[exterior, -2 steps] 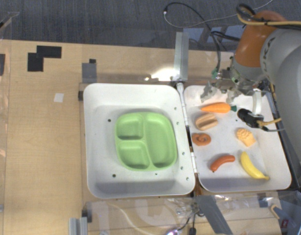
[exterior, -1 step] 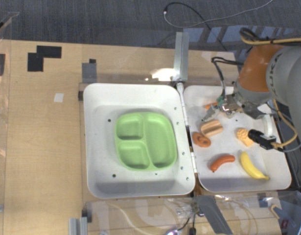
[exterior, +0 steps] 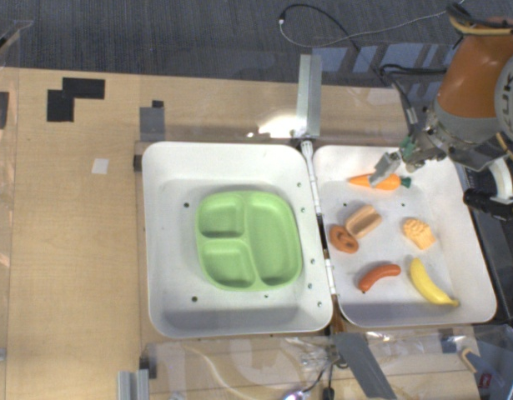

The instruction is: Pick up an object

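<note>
**Claw down at the carrot, grasp not yet proven**

The arm (exterior: 481,65) reaches in from the right and has its claw (exterior: 388,170) low over the far part of the right bin (exterior: 481,307), right at the toy carrot (exterior: 374,182). A grey finger (exterior: 382,172) lies slanted across the carrot's thick end, touching or all but touching it. By my reading this is the grasp step: the approach is done and the carrot is the chosen object. Whether the claw is released or clenched I cannot tell from this angle, since the second finger is not clearly separate from the first, and the carrot cannot be seen between the two.

The carrot lies flat on the bin floor, its tip pointing toward the left bin, near the far wall. The next move calls for a firm closure across the carrot's body, then a straight lift; the taper could let it slip out toward the narrow end.

The right bin also holds a hot dog in a bun (exterior: 363,221), a brown pretzel-like piece (exterior: 343,239) just beside it, an orange-yellow wedge (exterior: 419,233), a red sausage (exterior: 379,276) and a banana (exterior: 429,282), all well apart from the carrot. The left bin (exterior: 168,307) holds a green divided tray (exterior: 249,240), its three compartments bare. Both bins sit side by side on the desk (exterior: 64,248).
</note>
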Robot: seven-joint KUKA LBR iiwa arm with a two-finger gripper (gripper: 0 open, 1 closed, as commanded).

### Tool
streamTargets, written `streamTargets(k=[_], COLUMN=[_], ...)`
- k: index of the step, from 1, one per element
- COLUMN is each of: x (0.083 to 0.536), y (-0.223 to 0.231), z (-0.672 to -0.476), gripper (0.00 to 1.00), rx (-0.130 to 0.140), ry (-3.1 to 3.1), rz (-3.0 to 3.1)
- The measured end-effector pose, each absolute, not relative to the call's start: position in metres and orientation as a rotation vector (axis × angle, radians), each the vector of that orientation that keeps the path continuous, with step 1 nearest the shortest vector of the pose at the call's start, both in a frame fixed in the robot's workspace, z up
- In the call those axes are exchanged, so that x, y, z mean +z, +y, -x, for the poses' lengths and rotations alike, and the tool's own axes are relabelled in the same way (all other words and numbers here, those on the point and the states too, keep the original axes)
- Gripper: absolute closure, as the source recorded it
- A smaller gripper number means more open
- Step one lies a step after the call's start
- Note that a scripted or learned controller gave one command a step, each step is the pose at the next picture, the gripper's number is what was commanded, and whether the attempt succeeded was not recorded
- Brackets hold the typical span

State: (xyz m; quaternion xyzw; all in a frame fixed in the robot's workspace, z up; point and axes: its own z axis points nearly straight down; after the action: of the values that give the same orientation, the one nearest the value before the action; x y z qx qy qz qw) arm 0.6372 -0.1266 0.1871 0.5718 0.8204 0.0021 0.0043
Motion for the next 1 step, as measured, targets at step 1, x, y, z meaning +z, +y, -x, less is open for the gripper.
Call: streamTargets(k=[1], x=[0.2205], y=[-0.1084], z=[-0.6072], gripper=[0.00], rx=[0.005], ry=[2.646], rz=[-1.682])
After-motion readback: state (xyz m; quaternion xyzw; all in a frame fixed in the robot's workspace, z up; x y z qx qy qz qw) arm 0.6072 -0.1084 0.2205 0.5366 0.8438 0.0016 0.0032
